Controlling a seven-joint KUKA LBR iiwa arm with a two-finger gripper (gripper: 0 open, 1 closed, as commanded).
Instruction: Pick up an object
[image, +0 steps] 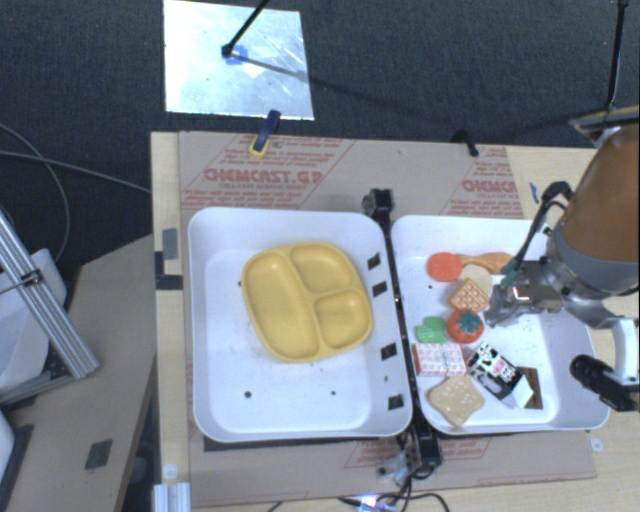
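1. Toy tomato: red with a green top, lying in the right bin, just below-left of the gripper.
2. Finger state: cannot tell.
3. Handling: probably light, rigid, smooth plastic; grasp across its round middle.
4. Neighbours: waffle piece touches it above.

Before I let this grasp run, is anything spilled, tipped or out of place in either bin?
Nothing stands out. The yellow divided plastic plate lies flat in the left white bin, turned slightly askew to its walls. The small toy food pieces sit loosely clustered inside the right white bin, none over its rim.
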